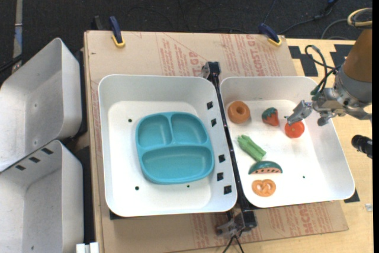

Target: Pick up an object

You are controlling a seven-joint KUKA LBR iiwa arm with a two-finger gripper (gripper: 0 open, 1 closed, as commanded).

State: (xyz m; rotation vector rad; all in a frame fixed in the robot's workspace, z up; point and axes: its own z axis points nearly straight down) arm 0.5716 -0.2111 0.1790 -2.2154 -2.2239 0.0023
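pincer over right bin | touching tomato

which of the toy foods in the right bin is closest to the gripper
The red tomato, right under the gripper near the bin's far right side. The strawberry, donut, green beans, watermelon slice and pretzel all lie farther left or nearer the camera.

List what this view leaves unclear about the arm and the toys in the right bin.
- Gripper: too small and blurred to tell whether it grips the tomato beside it.
- Arm: cut off by the right edge.
- Strawberry and pretzel: surface detail too small.
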